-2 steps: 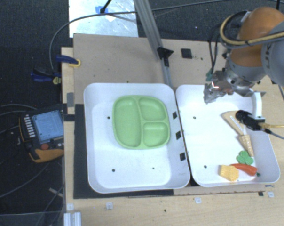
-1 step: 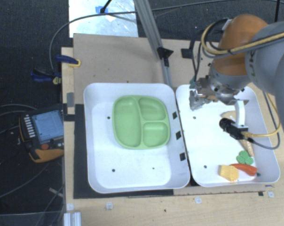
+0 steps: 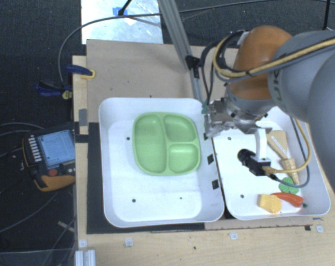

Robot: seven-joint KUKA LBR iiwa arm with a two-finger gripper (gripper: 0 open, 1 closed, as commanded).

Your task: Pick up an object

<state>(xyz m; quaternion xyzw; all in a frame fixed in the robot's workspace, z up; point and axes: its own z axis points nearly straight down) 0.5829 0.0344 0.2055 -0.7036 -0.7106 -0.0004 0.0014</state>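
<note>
A grey robot arm (image 3: 306,65) with an orange band hangs over the right white bin (image 3: 234,179), jaws near the bin's 10 o'clock corner; how far they are parted cannot be told. Small pickable objects cluster toward 5 o'clock: a yellow block (image 3: 270,204), a red-orange carrot shape (image 3: 292,198) and a tan wedge (image 3: 277,144). A smooth green three-compartment plate (image 3: 166,144) sits in the left bin (image 3: 156,198) on the brown board desk (image 3: 128,65).
</note>
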